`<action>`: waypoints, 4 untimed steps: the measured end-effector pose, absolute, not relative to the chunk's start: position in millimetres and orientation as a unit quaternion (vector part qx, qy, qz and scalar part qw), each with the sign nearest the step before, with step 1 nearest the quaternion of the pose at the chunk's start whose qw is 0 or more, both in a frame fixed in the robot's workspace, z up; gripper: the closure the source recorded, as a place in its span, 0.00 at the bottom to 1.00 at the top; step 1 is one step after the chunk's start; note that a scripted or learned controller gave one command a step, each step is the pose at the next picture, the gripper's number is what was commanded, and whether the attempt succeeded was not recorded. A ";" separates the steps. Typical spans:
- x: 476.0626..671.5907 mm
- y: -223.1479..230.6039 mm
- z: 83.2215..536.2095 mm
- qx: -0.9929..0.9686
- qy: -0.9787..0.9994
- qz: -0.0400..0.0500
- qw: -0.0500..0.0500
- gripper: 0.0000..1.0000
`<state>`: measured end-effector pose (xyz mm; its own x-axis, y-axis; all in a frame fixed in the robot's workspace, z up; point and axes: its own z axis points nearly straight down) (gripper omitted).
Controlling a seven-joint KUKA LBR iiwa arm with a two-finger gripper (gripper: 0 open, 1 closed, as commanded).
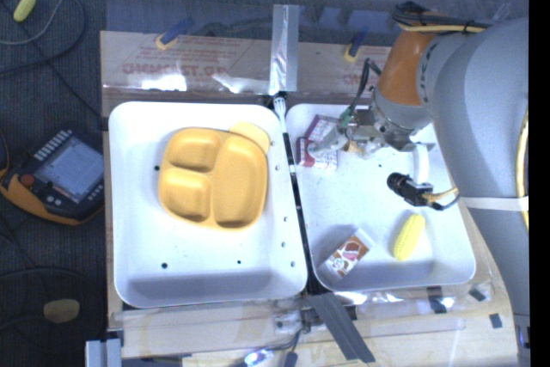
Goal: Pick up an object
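Gripper (351, 137) low beside flat glossy packet (314, 142) in right bin (369, 202), open or shut unclear; knobbly yellow corn (408, 235) nearby; moulded yellow tray (213, 176) in left bin (137, 253).

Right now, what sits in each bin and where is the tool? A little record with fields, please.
left bin: yellow divided tray, pale yellow piece at its far edge
right bin: corn cob, brown packet, pink-and-white packet
tool: above the right bin's far part, beside the pink-and-white packet
holding anything: cannot tell
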<state>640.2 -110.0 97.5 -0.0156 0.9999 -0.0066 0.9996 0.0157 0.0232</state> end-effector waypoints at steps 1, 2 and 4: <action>668.5 -152.1 152.3 0.723 0.691 -0.002 0.002 0.00; 586.8 -109.9 92.1 0.671 0.742 -0.001 0.001 0.00; 585.4 -168.8 129.4 0.610 0.793 -0.002 0.000 0.00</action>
